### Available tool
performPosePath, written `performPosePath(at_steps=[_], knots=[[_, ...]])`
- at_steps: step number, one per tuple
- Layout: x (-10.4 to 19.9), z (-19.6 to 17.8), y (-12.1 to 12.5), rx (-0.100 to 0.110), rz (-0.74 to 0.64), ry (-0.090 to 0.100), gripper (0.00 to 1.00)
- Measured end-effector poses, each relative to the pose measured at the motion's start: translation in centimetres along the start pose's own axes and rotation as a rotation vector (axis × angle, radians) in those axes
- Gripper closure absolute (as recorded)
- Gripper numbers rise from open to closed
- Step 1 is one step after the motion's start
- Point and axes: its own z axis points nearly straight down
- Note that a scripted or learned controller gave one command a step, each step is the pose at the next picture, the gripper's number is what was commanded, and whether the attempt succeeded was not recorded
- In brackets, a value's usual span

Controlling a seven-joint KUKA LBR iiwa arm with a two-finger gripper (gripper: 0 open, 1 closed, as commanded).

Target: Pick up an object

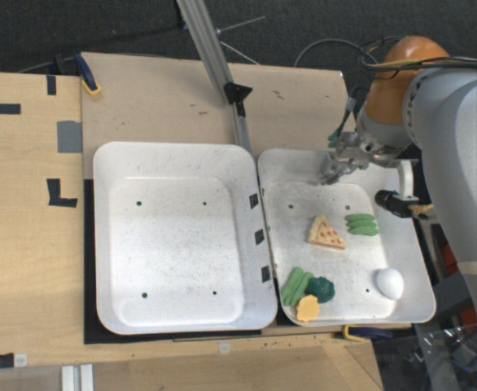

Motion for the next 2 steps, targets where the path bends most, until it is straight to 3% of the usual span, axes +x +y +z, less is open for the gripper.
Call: performPosePath(at_steps=[1, 2], knots=[[0.7, -5.9, -0.5, -0.024, -0.001, 0.000, 1.00], [1.0, -10.7, 0.4, -0.024, -0.002, 0.000, 1.00]])
